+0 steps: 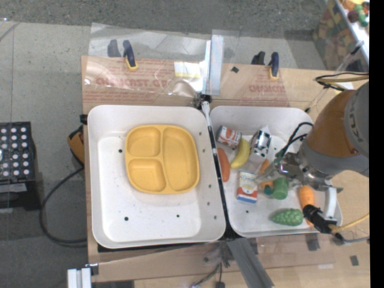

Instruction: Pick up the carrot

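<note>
Grey floor surrounds the worktop (150, 80) with its two white bins. At the right bin's (240, 221) left wall lies the carrot (223, 164), lengthwise, beside a banana (242, 153) and a small carton (246, 188). Well to its right, the tool (281, 171) hangs over a green toy (277, 188); whether it is apart or together I cannot tell. A yellow plate (162, 159) sits in the left bin (108, 209).

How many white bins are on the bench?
2. The shallow white bin holding the yellow divided plate sits on the left; the other white bin, full of toy food, sits beside it on the right.
</note>
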### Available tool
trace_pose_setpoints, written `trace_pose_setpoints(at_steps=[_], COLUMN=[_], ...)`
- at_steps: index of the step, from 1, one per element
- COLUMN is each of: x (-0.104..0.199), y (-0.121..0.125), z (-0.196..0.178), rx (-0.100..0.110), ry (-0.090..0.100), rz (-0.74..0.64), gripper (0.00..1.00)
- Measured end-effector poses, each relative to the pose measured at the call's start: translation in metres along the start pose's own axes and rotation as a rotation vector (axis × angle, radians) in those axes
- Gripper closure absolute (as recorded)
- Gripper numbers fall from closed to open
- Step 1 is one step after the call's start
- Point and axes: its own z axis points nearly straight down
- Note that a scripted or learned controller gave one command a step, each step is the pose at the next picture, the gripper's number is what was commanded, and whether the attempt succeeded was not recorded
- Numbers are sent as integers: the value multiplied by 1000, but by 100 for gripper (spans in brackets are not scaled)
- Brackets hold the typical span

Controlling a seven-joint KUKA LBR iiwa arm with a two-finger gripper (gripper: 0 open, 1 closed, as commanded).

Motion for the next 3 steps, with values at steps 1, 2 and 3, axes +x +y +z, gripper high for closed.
trace_pose_setpoints(at_steps=[1, 2, 3], x=[22, 22, -11], y=[80, 80, 36], z=[-104, -103, -30], rx=[9, 11, 13], ry=[-7, -8, -6], rz=[161, 161, 124], gripper=[100, 0, 0])
